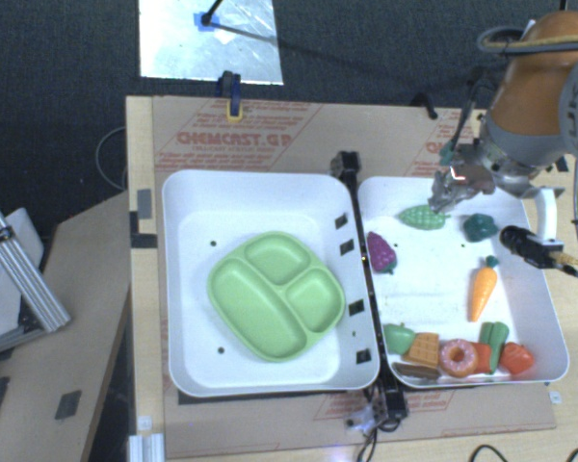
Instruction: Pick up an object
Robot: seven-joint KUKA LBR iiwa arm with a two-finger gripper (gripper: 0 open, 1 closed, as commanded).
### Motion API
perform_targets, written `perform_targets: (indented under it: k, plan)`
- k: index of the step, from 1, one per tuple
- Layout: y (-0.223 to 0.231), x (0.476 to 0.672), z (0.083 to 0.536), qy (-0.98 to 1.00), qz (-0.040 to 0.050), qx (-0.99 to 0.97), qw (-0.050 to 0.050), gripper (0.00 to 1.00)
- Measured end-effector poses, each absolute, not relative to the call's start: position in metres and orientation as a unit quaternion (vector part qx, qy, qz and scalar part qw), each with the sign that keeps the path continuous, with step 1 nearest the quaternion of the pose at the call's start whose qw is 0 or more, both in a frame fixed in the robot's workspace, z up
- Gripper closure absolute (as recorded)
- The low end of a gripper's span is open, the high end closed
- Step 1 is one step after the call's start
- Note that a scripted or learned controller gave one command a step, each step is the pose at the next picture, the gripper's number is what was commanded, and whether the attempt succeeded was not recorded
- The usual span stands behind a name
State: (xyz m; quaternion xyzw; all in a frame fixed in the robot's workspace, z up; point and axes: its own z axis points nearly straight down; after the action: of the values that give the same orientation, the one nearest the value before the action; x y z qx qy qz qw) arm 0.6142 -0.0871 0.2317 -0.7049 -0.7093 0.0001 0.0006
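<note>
Open white floor across the middle of the right bin [549, 301], between a purple toy [380, 252] by the divider and a carrot [481, 291]. Crowded along the near wall [462, 377]: waffle [424, 348], donut [458, 357], other toys touching. Left bin [188, 258] largely taken by a green divided plate [275, 295].

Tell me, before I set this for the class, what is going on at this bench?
A grey robot arm reaches in from the right, and its gripper hangs over the far end of the right bin, just above a green toy vegetable. Nothing shows between its fingers, so nothing is picked up yet. Other toy foods lie in that bin, among them a carrot and a doughnut. The left bin holds a green divided plate.
</note>
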Motion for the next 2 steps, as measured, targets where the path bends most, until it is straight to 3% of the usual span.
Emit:
perform_targets:
  k: [1,2]
  plan:
    - [-0.064,0.566,0.235,-0.709,0.0006,-0.705,0.001,1.00]
    - [-0.053,0.562,0.215,-0.709,-0.0003,-0.705,0.000,1.00]
